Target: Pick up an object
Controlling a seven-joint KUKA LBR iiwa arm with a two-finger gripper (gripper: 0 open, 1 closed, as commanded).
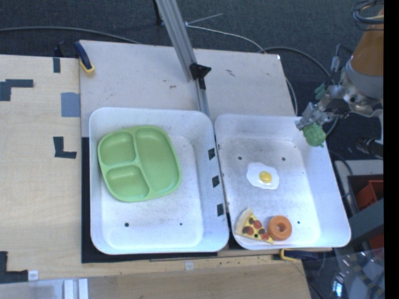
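My gripper (310, 124) hangs over the upper right rim of the right bin (324, 185), reaching in from the right. Its fingers are shut on a small green object (315, 136), which pokes out just below the fingertips above the rim. In the right bin lie a toy fried egg (265, 177) in the middle, a pizza slice (251, 226) at the front, and an orange donut (280, 227) beside the slice. A green divided plate (138, 162) rests in the left bin (100, 229).
A slanted metal rail (177, 30) runs from the top down to the gap between the bins. A blue and yellow tool (84, 58) lies at the board's far left corner. Cables trail behind the right bin.
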